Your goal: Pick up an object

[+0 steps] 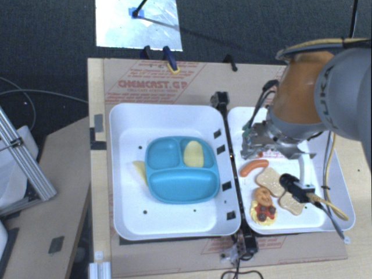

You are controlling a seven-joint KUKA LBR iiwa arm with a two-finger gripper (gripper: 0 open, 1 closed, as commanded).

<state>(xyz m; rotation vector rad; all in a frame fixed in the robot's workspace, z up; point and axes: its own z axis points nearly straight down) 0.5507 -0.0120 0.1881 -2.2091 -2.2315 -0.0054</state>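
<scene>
Toy food in the right bin, my pincer above it.
I see a sausage (254, 167), two toast slices (269, 181) and a small pizza (263, 212) in the right bin (343, 199). My pincer (253, 147) hangs just above the sausage; I cannot tell how it stands. In the left bin (125, 173) is a blue tray (180, 185) with one yellow piece (193, 153).

The single camera sat fixed above the bench (70, 150), looking down at a slant from a moderate height. Both white bins fell within its frame: the left bin (125, 156) near the middle, the right bin (343, 205) toward the right edge. The arm (325, 92) entered from the right, looming large and close.
</scene>
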